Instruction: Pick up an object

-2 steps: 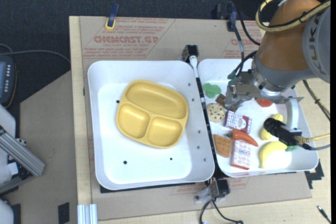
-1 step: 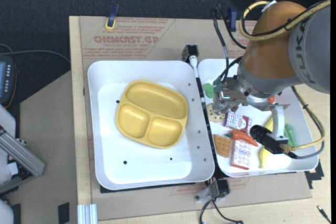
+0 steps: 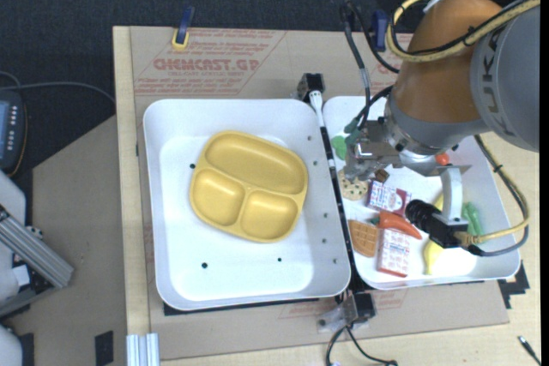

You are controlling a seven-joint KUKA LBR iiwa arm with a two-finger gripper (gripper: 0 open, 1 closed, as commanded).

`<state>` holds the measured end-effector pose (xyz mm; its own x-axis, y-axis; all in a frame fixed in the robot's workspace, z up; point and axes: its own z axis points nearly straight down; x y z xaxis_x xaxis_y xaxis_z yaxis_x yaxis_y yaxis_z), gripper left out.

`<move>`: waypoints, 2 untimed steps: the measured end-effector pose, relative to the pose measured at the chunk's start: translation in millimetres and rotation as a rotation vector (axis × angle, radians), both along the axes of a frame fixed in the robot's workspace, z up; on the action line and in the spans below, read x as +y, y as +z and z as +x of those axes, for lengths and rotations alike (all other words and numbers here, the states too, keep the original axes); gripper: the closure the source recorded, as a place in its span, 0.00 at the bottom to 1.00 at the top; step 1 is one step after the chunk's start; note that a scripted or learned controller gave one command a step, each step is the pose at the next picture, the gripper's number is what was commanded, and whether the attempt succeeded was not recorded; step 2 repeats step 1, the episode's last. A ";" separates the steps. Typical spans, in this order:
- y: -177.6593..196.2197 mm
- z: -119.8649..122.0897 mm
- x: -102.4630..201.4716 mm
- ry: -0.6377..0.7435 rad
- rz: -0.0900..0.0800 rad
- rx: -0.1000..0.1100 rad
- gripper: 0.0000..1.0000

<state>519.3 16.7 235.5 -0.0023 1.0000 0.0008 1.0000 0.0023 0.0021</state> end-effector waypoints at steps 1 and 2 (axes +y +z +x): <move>-9.7 -8.4 6.4 -0.001 0.000 0.005 1.00; -9.7 -8.4 6.4 -0.001 0.000 0.005 1.00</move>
